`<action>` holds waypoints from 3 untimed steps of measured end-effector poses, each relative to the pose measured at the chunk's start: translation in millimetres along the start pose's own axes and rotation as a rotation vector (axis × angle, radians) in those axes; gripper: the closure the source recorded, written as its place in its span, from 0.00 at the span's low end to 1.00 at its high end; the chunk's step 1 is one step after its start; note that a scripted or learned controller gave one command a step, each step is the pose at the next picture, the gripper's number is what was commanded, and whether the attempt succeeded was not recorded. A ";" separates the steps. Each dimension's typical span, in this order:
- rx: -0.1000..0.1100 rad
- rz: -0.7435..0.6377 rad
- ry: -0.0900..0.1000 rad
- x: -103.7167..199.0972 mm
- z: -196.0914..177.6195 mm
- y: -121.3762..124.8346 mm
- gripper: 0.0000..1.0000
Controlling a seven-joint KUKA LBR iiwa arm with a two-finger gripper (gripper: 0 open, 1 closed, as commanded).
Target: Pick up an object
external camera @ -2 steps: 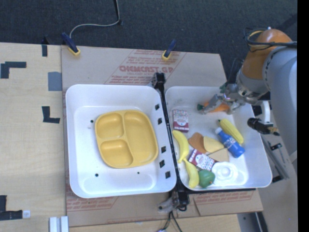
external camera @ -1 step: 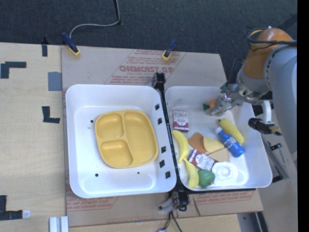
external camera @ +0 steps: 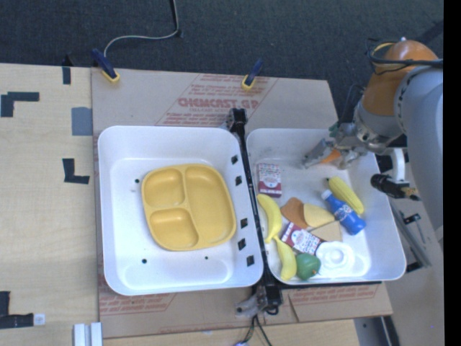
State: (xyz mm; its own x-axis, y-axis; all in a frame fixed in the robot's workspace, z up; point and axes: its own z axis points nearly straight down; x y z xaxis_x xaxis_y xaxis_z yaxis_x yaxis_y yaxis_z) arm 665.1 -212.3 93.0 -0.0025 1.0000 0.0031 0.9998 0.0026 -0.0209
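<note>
From where I stand the hand (external camera: 325, 153) hangs spread and empty over the right bin (external camera: 382, 265)'s bare far end, well apart from the blue bottle (external camera: 343, 213) and bananas (external camera: 272, 218) nearer me, so closing there would probably catch nothing.

— Lying in the right bin (external camera: 374, 265)?
— Jumbled near the front: blue bottle (external camera: 343, 213) tilted beside a yellow banana (external camera: 346, 195), red carton (external camera: 269, 179) flat toward the back.
— And lower?
— Another banana (external camera: 271, 216), tan wedge (external camera: 313, 215), green pepper (external camera: 307, 266), white tape roll (external camera: 336, 255).
</note>
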 end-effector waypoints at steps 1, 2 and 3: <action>0.006 0.000 0.001 0.3 -9.3 -1.0 1.00; 0.006 0.000 0.000 0.1 -9.2 -1.1 0.00; 0.006 -0.001 -0.001 0.1 -19.4 -1.1 1.00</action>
State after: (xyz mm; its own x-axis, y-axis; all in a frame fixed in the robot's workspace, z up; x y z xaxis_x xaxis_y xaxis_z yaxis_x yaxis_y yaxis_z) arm 664.4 -212.3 112.4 -0.0031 1.0000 0.0020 0.9996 0.0031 -0.0266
